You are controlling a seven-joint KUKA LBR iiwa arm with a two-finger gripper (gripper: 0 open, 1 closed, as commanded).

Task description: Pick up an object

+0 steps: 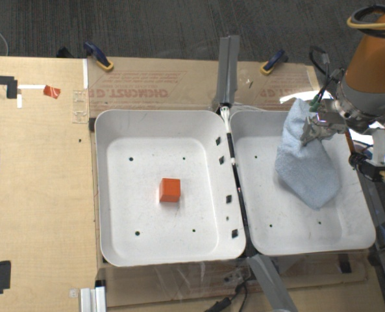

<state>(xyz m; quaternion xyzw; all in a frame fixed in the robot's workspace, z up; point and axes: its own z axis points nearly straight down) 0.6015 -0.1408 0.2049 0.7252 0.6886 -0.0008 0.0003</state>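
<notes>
We see two shallow white bins side by side on the desk (36, 174), the left bin (104, 194) and the right bin (354, 233), with a grey divider bar (227, 70) rising behind the seam between them. An orange cube (170, 190) sits alone near the middle of the left bin, well apart from everything else. Two blue-and-yellow clamps (98, 56) grip the cardboard sheet (153, 86) behind the bins. The grey arm with its orange band (372, 64) reaches in over the upper right corner of the right bin. The end effector (314, 130) is there, at the upper edge of a pale blue cloth (307, 168) that drapes down toward the bin's middle. The cloth's top looks bunched and lifted right at the end effector, touching it, but we cannot tell how it stands there, whether apart or closed
</notes>
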